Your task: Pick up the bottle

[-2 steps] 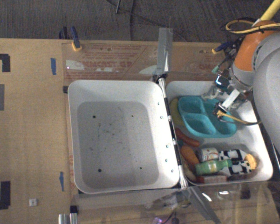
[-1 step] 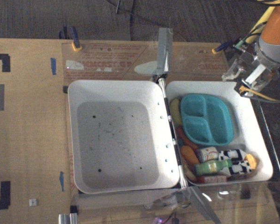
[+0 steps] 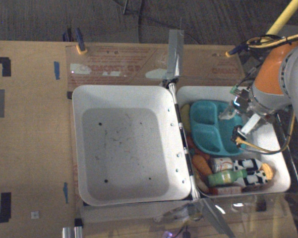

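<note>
Arm enters from the right; gripper (image 3: 238, 128) sits low over the right bin (image 3: 282, 180), above the right edge of the teal compartment tray (image 3: 208, 128). Jaw state: cannot tell, the wrist hardware and cabling hide the opening. Nothing is seen held. The bottle (image 3: 227, 177), green-bodied and lying on its side, rests near the front edge of the right bin, wedged among other items: a small can-like container (image 3: 221, 163) just behind it, a black-and-white cow-patterned toy (image 3: 252, 171) touching or just beside its right end, and an orange carrot-like piece (image 3: 201, 165) to its left. Risks, as judged: the bottle is crowded, so a descent could land a finger on a neighbour and close on the wrong object; lying flat and round, it may roll or squirt out of a pinch; it is close to the front wall, leaving little finger clearance; the tray rim could catch the gripper on the way across. Count: two white bins, left bin (image 3: 124, 143) and right; one tray; one bottle; one can; one cow toy; one orange piece; a yellow item (image 3: 186, 114) at the tray's left edge, identity unclear.
</note>
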